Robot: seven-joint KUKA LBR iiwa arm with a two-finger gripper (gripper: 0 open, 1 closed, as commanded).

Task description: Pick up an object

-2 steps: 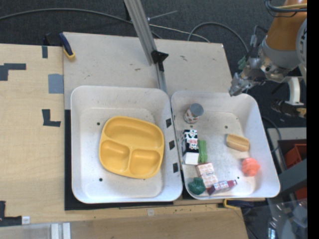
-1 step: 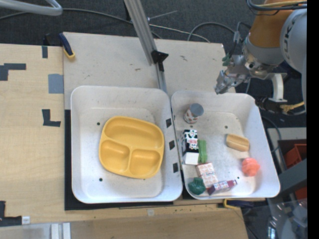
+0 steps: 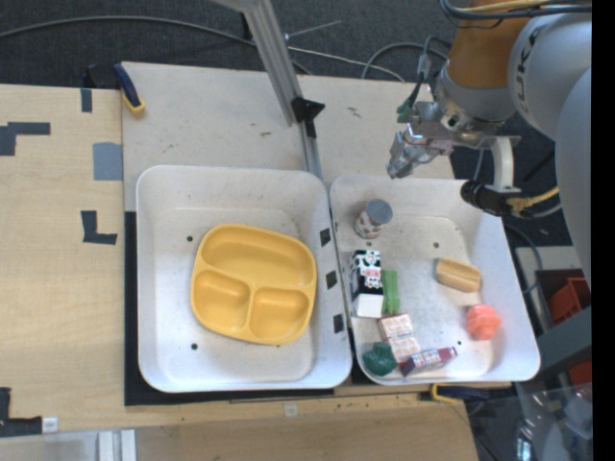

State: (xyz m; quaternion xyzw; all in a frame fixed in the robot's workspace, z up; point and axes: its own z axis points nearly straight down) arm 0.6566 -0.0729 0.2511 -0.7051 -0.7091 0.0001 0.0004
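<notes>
My gripper (image 3: pixel 400 162) hangs above the far rim of the right bin (image 3: pixel 507 286), with nothing visibly between its fingers. Below it in that bin lie a small grey-lidded jar (image 3: pixel 373 216), a black-and-white carton (image 3: pixel 367 279), a green stick (image 3: pixel 391 292), a tan bread-like block (image 3: pixel 457 275), an orange ball (image 3: pixel 482 322), a pink-patterned packet (image 3: pixel 397 334), a dark green lump (image 3: pixel 379 358) and a dark red tube (image 3: pixel 428 358). The jar is the nearest object to the gripper.
The left bin (image 3: pixel 159 286) holds a yellow divided plate (image 3: pixel 254 282). A metal pole (image 3: pixel 288 60) slants over the bench behind the bins. Cables and a blue-yellow clamp (image 3: pixel 128 87) lie on the far bench surface. The arm's grey body fills the upper right.
</notes>
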